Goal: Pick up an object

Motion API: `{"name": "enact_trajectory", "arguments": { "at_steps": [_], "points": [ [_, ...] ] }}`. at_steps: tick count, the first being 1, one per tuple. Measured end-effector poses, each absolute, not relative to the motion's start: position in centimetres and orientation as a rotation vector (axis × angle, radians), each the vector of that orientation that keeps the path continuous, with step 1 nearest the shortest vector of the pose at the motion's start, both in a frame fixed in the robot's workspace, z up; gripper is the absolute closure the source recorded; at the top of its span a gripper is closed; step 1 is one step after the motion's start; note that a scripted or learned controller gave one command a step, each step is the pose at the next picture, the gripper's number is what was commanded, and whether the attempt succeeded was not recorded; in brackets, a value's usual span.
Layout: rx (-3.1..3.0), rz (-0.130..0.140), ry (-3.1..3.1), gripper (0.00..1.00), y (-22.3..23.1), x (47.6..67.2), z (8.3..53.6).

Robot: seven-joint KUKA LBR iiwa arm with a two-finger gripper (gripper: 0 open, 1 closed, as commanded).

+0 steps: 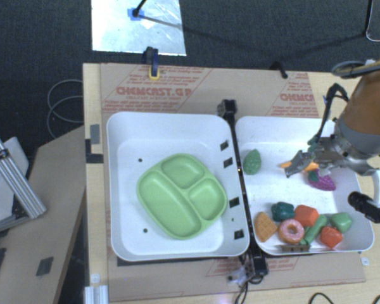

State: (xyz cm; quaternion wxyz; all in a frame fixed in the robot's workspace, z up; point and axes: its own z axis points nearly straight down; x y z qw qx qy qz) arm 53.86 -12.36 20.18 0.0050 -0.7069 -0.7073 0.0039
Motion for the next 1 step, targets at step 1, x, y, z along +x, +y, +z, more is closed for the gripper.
{"name": "enact_trajectory", "arguments": {
  "at_steps": [1],
  "points": [
    [-2.216, 0.003, -2.223, 0.00, -12.31, 54.09, 20.67]
  ]
}}
